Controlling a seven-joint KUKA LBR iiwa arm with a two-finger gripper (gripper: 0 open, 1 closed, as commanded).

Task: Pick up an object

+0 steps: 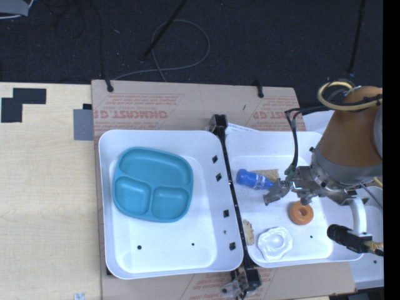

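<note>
At centre-right of the frame, inside the right white bin (262,145), the gripper (275,194) hangs just beside a small blue plastic bottle (252,179). I cannot tell whether it is spread or closed. An orange ring (301,214) lies nearby.

The left shallow white bin (175,249) is half filled by a blue plastic plate with three hollows (152,184); its near part is left bare. The right shallow white bin (269,149) is crowded by a small blue bottle (253,179), an orange ring (301,214) and a white round lid (275,242). Bare floor is left along its far side.
</note>
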